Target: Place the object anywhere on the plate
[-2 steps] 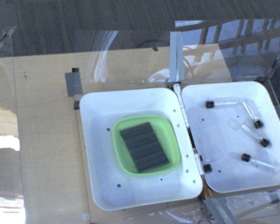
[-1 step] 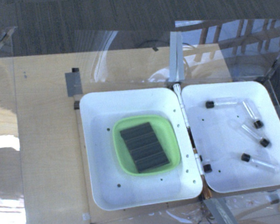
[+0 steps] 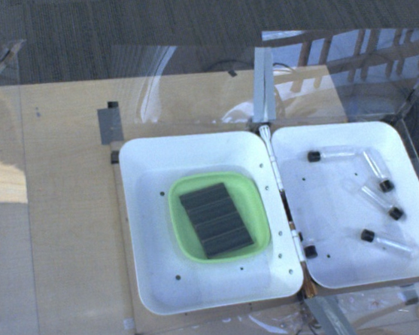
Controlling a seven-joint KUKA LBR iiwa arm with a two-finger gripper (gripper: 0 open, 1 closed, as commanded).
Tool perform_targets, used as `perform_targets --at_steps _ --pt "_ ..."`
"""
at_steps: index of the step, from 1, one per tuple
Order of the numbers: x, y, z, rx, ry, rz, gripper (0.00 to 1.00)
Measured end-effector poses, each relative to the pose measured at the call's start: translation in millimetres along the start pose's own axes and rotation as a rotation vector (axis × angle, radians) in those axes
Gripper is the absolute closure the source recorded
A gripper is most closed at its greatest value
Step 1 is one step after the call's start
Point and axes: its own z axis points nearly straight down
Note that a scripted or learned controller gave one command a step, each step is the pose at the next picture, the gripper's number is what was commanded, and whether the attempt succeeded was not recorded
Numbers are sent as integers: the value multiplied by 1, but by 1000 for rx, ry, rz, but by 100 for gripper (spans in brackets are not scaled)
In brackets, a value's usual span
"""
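A lime-green square plate (image 3: 184, 238) sits in the middle of the left white bin (image 3: 143, 209). A dark grey ribbed rectangular block (image 3: 215, 220) lies flat on the plate, turned slightly off the plate's edges and wholly inside its rim. Nothing touches or covers the block.
The right white bin (image 3: 335, 261) holds several clear tubes with black caps, among them one (image 3: 335, 153) at the back and one (image 3: 389, 242) near the front. A small black piece (image 3: 309, 250) lies by that bin's left wall. A metal post (image 3: 263, 84) stands behind the bins' seam.
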Motion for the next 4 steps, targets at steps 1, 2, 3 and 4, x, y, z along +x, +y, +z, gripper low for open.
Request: perform_targets --at_steps 1,2,3,4 --pt "0 0 0 1 0 118 0" --pt "-1 0 0 0 0 217 0" --pt "0 0 0 1 1 332 0" --pt "-3 1 0 2 1 444 0"
